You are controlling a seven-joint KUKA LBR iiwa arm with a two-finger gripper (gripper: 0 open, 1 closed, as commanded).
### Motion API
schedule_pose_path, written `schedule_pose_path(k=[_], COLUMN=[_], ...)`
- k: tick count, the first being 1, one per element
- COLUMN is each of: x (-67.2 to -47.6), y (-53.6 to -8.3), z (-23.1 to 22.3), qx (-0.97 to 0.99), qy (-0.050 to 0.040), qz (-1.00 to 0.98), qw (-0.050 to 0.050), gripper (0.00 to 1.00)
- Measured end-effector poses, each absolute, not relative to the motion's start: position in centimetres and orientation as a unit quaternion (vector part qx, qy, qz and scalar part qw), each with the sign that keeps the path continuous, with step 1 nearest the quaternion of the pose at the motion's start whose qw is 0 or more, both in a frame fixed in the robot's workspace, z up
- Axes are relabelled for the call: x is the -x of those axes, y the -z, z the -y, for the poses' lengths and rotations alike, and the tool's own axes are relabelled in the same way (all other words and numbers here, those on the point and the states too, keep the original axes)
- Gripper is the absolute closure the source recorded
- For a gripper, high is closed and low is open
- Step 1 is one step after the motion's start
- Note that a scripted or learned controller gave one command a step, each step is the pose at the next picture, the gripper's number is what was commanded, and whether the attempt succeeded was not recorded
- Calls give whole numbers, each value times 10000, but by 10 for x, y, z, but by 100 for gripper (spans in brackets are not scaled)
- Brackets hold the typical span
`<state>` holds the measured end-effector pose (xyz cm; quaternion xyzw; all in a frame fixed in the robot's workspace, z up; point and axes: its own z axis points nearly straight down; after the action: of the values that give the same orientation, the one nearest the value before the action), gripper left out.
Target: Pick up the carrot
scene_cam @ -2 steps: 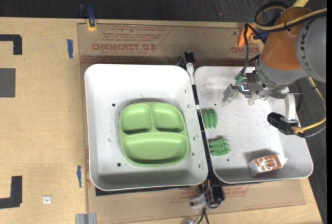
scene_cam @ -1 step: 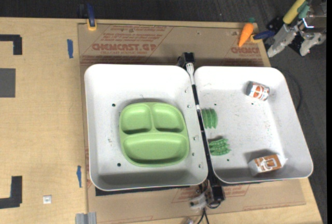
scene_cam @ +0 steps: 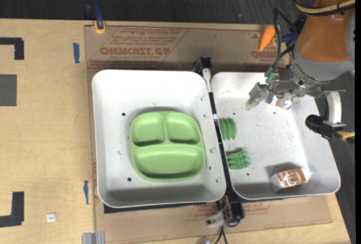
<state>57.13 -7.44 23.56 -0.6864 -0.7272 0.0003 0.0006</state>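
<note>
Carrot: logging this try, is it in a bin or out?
Out. The carrot lies on the cardboard behind the right bin.

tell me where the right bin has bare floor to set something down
Bare floor: the middle of the right bin, between the green items by the divider and the small box in the near right corner. Crowded: the far end under the gripper.

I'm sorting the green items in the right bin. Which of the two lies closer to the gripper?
The upper green piece, beside the divider, is closer to the gripper. The other green piece lies below it, nearer the small box.
</note>
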Motion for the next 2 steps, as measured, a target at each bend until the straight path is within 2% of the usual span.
schedule_pose_path(k=[1,2], x=[-533,-479], y=[-185,-184], z=[59,-5], qx=[6262,6931], qy=[-1,-6], qz=[7797,7209], qw=[6,17], gripper=[0,0])
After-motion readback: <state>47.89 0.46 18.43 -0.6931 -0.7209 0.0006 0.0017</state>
